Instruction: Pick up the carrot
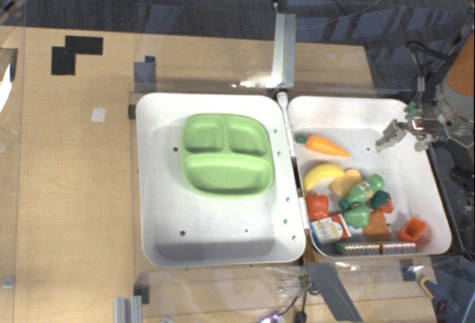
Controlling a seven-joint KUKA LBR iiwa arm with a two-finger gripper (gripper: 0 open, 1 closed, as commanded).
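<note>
- The carrot [326, 145] lies in the right bin [356, 112], near its left wall.
- The gripper [397, 132] hovers to the carrot's right, fingers spread, holding nothing.

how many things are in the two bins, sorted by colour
Some of the pile overlaps, so this is a best count.
Orange: 3, the carrot, a cup, a wedge
Yellow: 2
Green: 3, the divided plate and 2 toys
Red: 2
Dark bar: 1
Total: 11
</note>
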